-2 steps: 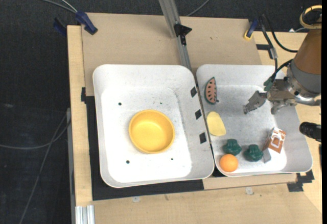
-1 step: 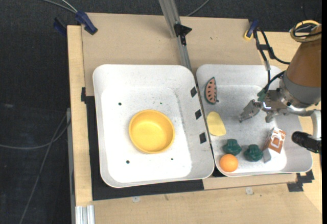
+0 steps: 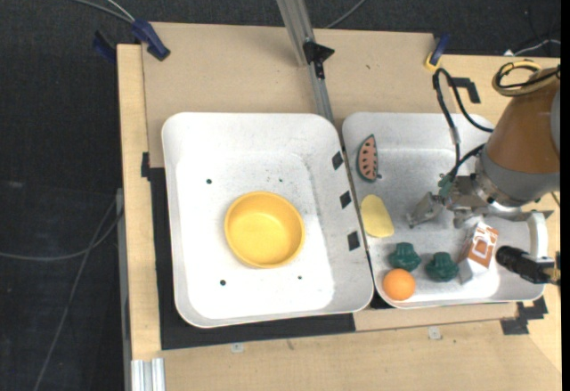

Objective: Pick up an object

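The right bin (image 3: 419, 135) holds a watermelon-slice toy (image 3: 367, 157) at its far left and a pale yellow piece (image 3: 377, 216) below it. Near the front edge lie an orange ball (image 3: 399, 284) and two dark green toys (image 3: 404, 256) (image 3: 440, 267). A small orange-and-white box (image 3: 482, 247) lies at the front right. My gripper (image 3: 430, 202) hangs low over the middle of this bin, right of the yellow piece and above the green toys. It looks open, with nothing between its fingers.
The left bin (image 3: 191, 202) holds a yellow bowl (image 3: 263, 228). A metal pole (image 3: 294, 6) slants down to the gap between the bins. Black cables (image 3: 450, 104) trail over the right bin's far edge beside the arm's orange band (image 3: 527, 133).
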`<state>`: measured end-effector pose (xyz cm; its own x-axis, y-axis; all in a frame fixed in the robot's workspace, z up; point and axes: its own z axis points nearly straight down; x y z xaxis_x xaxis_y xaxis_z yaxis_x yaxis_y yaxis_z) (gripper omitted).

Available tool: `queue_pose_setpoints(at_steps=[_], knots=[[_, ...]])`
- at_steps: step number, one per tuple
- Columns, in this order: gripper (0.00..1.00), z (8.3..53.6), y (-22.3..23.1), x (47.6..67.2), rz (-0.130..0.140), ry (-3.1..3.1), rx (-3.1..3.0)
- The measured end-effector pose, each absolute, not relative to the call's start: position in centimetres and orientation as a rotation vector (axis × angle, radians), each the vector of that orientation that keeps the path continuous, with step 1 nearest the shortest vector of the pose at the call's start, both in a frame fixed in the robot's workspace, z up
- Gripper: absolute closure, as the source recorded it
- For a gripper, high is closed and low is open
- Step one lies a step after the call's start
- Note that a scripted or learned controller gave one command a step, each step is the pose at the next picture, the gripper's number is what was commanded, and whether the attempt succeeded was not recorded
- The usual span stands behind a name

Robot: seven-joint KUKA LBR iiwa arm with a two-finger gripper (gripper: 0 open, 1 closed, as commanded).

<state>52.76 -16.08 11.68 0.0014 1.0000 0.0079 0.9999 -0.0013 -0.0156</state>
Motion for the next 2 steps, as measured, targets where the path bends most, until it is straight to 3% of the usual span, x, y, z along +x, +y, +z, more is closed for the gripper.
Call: queue_pose_setpoints(at_steps=[1, 2], knots=[[1.0, 13.3, -16.0, 53.0, -0.002, -2.214, -2.216], [1.0, 19.8, -16.4, 53.5, -0.009, -2.227, -2.225]])
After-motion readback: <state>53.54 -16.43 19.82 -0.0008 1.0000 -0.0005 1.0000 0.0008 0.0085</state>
